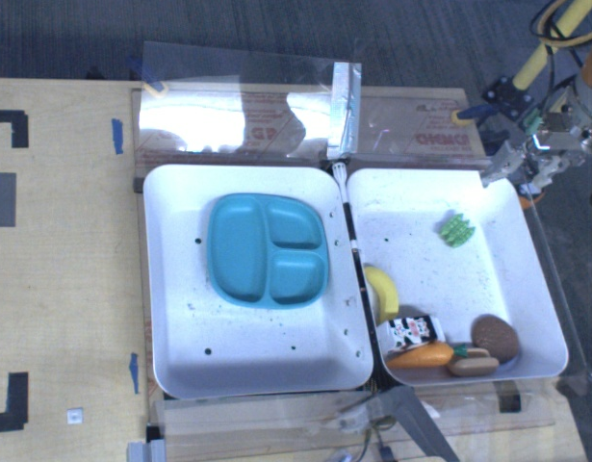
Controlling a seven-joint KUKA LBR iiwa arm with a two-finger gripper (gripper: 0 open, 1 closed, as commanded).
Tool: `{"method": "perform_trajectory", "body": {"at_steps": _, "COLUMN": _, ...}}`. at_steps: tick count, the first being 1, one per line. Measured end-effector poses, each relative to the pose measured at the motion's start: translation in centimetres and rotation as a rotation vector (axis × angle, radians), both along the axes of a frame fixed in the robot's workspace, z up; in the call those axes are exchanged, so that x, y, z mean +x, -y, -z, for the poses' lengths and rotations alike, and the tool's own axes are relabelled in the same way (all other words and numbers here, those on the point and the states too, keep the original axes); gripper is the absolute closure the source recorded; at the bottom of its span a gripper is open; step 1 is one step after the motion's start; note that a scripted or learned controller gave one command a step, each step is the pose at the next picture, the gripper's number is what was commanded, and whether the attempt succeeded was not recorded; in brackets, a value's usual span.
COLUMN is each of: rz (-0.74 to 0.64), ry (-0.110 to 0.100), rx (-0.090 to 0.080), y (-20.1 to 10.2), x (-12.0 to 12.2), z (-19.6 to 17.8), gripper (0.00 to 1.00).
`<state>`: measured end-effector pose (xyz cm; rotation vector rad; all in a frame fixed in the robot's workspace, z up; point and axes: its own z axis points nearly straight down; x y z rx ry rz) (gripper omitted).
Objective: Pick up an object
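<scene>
- The worktop [55, 258] is pale wood and carries two shallow white bins side by side.
- The left bin [170, 335] holds a blue divided plate [269, 249], lying flat near its middle.
- The right bin [527, 287] holds the loose things to pick from.
- A small green bumpy toy [456, 229] lies alone in the upper part of the right bin, well apart from the rest.
- A yellow banana [381, 291] rests against the bin's left wall, beside the divider.
- Just below the banana sits a small black-and-white patterned box [412, 332].
- An orange carrot [423, 356] lies along the near wall, touching the box's lower edge.
- A brown round lump [495, 335] sits in the near right corner, with a tan and brown flat piece [474, 363] just in front of it.
- The gripper [527, 166] is at the upper right, over the far right corner of the right bin; whether it is apart or together cannot be told from here.
- Nothing is seen between its tips.
</scene>
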<state>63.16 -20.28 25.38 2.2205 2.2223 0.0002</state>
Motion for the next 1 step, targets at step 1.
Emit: {"method": "perform_trajectory", "body": {"at_steps": 1, "rz": 0.090, "ry": 0.007, "rx": -0.003, "y": 1.11, "x": 3.68, "z": -7.25, "gripper": 0.00}}
